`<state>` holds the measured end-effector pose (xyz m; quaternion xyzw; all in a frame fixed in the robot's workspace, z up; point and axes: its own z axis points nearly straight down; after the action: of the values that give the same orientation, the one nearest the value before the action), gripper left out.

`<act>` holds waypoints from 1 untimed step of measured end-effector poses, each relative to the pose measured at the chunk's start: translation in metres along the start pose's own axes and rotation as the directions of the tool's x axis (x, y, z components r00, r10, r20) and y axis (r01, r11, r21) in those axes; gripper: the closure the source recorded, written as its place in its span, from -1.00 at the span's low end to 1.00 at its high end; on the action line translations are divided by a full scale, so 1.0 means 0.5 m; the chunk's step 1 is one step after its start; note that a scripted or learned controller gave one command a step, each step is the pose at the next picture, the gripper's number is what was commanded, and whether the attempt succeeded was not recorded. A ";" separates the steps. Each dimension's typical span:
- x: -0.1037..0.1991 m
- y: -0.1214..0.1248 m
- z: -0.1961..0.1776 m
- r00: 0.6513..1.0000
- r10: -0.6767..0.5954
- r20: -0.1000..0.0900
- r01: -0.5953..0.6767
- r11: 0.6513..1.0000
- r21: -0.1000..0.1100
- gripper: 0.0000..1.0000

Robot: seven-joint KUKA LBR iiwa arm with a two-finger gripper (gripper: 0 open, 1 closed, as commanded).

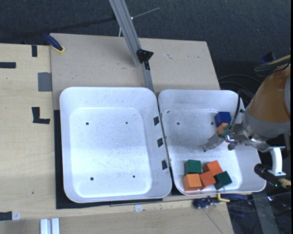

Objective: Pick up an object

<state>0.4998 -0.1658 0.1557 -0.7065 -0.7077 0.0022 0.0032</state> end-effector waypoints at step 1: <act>-0.013 -0.002 0.123 1.000 0.001 0.000 -0.001 1.000 0.001 -1.00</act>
<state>0.4985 -0.1724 0.0941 -0.7070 -0.7072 0.0024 0.0034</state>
